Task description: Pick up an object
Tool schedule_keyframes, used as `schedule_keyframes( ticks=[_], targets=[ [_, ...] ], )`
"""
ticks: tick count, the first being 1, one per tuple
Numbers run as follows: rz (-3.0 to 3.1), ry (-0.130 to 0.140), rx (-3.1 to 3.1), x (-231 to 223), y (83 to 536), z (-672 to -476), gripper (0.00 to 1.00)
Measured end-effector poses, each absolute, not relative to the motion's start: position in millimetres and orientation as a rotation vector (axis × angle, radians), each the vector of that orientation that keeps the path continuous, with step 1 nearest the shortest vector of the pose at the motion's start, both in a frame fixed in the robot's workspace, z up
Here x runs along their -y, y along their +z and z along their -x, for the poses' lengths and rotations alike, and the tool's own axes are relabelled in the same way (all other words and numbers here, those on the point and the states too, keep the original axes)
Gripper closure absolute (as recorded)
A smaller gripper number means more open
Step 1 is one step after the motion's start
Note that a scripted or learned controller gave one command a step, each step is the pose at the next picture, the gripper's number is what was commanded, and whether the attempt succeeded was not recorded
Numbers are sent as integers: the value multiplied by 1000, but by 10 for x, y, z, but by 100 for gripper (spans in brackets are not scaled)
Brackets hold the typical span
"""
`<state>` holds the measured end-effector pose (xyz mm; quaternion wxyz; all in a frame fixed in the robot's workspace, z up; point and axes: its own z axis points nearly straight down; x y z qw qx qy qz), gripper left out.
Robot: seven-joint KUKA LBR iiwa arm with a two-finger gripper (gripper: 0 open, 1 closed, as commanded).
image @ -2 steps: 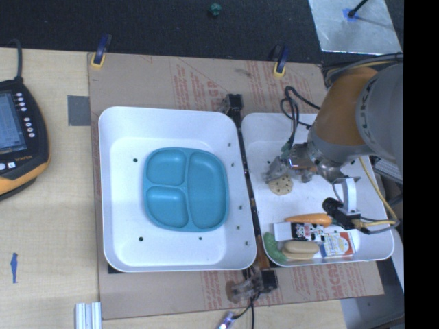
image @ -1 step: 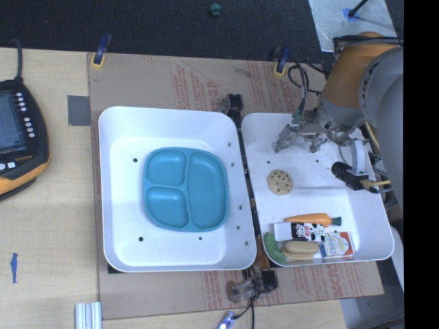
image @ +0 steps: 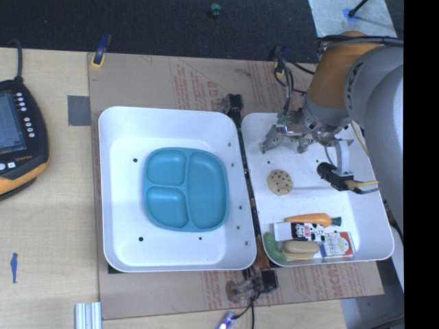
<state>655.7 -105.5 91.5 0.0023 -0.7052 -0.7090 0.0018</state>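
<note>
The metal two-finger gripper hangs spread open and empty at the right white bin's bare far end, probably lining up the round speckled cookie nearby.

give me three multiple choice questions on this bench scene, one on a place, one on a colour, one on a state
1. Where does the divided plate lie?
A. left bin
B. right bin
C. on the cardboard

2. What colour is the divided plate?
A. red
B. light blue
C. yellow

3. How does the cookie lie?
A. stacked on the carrot
B. inside the plate
C. flat on the right bin floor, apart from the other items

Key:
1 A, it sits in the middle of the left bin.
2 B, its surface is light blue.
3 C, white floor shows all round it; the carrot lies nearer the front.
</note>
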Motion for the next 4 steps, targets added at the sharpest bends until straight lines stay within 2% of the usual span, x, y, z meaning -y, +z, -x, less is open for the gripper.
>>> schedule_keyframes(
  ticks=[1, 2, 3, 4],
  targets=[
    [2216, 6, 2223, 963, 914, -6076, 0],
    [2217, 7, 2221, 933, 915, -5913, 0],
    [2219, 5, 2225, 947, 1044, -5931, 100],
    [2219, 5, 2226, 946, 1042, -5930, 0]
  ],
)
